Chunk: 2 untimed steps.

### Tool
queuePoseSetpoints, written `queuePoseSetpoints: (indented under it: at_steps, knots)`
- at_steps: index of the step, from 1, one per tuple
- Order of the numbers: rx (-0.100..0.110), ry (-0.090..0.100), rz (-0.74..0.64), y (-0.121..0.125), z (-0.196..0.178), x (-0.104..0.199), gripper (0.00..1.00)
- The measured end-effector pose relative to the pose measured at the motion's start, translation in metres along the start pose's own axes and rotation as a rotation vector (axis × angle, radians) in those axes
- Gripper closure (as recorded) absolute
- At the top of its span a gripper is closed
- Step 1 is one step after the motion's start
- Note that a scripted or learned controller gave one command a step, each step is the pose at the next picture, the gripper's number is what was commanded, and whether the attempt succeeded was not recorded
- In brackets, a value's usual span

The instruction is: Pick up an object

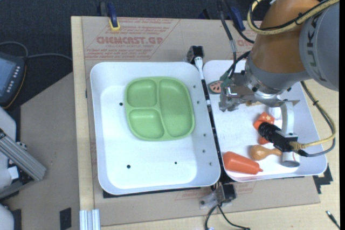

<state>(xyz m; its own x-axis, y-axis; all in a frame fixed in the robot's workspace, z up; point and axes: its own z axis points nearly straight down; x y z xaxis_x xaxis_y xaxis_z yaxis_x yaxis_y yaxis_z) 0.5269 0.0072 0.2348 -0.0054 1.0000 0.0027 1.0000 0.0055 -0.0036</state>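
Our jaws (230, 95) hang low over the upper left part of the right bin (237, 132), close to the divide between the two bins, and we cannot tell from this slant whether they are parted or closed; nothing shows between them.

Just beside the jaws, toward the bin's far left corner, lies a small brownish round object (215, 85). Nearer the camera and to the right of the jaws sit an orange piece (266, 118), partly hidden by the arm's dark fitting, and a tan pear-shaped toy (260, 152). At the front of the bin, well below the jaws, lies an orange carrot-like toy (241, 163), the clearest candidate.

We judge that we are in the approach: the jaws are over the bin but on no object yet. The next move calls for centring over one chosen piece, lowering until it sits between the jaws, then closing and lifting.

Across the divide, well to the left of the jaws, the left bin (108, 159) holds a green divided plate (160, 108). Both bins rest on a cardboard-covered desk (81, 89) printed with red lettering, clamped at the far edge, with dark carpet beyond.
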Motion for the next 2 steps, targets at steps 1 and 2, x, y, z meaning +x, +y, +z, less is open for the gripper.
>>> queuePoseSetpoints:
  at_steps: [1,2]
  knots:
    - [-0.004,-0.002,0.004,0.003,0.000,0.002,1.00]
    - [0.000,-0.003,0.007,0.009,0.015,-0.006,1.00]
